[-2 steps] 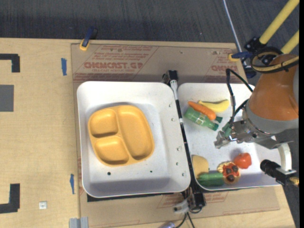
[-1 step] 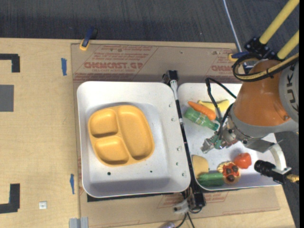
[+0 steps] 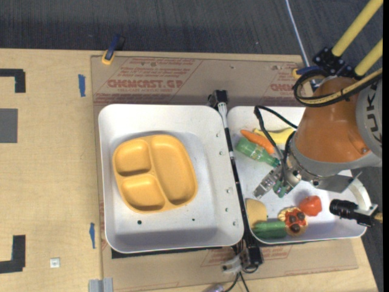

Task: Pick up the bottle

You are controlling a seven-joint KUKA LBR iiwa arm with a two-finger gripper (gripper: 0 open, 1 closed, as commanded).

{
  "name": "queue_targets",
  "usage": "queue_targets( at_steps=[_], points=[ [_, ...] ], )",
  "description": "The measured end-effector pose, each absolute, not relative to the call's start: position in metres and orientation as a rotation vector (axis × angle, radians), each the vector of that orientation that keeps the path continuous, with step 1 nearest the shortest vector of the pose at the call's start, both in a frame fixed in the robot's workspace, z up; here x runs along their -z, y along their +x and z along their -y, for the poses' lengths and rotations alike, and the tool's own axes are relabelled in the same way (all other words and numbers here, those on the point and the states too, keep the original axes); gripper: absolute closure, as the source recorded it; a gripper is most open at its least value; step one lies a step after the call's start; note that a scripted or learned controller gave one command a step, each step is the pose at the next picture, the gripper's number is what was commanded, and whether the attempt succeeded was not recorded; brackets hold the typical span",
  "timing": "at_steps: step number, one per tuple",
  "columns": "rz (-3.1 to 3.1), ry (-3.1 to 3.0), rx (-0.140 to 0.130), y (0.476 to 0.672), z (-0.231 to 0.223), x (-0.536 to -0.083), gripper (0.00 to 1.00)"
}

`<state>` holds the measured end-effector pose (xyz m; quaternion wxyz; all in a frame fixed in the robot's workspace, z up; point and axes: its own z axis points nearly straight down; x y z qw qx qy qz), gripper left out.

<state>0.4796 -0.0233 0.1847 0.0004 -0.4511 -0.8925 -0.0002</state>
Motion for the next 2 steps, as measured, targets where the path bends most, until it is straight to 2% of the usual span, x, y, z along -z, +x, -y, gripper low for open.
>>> queue_targets(
  at_steps=[1, 2],
  points=[
    [2.953, -1.068, 0.000, 0.479, -0.018, -0.185, 1.00],
    [3.086, -0.600, 0.002, 0.480, -0.083, -0.185, 1.00]
  ],
)
